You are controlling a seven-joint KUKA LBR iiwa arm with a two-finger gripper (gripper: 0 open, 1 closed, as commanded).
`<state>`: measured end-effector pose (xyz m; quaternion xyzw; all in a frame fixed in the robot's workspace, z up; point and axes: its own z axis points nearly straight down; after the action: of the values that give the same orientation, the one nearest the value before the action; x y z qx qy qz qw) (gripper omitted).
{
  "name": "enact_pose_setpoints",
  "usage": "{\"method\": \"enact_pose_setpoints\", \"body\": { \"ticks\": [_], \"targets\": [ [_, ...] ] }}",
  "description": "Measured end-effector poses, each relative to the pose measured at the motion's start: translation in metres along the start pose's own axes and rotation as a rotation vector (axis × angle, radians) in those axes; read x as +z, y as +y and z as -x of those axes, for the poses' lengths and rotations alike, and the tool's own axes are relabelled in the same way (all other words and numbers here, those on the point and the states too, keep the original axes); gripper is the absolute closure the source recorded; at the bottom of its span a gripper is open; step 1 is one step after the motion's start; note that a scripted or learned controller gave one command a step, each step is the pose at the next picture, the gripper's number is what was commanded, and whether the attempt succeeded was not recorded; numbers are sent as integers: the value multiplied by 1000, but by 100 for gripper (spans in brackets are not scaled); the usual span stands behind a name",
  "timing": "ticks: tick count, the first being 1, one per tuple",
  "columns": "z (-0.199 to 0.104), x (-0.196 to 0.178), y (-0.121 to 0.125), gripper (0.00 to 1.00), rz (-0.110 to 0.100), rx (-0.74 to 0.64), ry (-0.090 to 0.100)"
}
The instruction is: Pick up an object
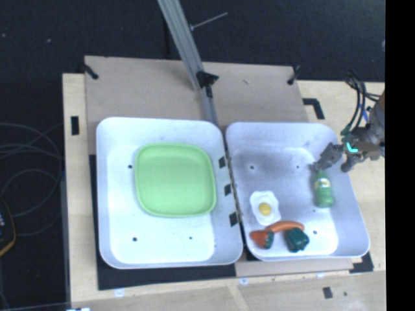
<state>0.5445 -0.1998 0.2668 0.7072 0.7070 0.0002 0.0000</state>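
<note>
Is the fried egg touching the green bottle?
Apart. The camera view shows bare white bin floor between the fried egg and the green bottle, which lies nearer the bin's right wall.

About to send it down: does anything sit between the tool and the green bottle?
Nothing visible does. The tool hovers at the right bin's right side, just above the green bottle. The fried egg, sausage and other toys lie further left.
</note>
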Motion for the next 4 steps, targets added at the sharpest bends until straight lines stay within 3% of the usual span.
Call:
{"method": "enact_pose_setpoints", "body": {
  "ticks": [1,4],
  "targets": [
    [0,0,0,0,0,0,0],
    [-1,138,-1,0,-3,0,0]
  ]
}}
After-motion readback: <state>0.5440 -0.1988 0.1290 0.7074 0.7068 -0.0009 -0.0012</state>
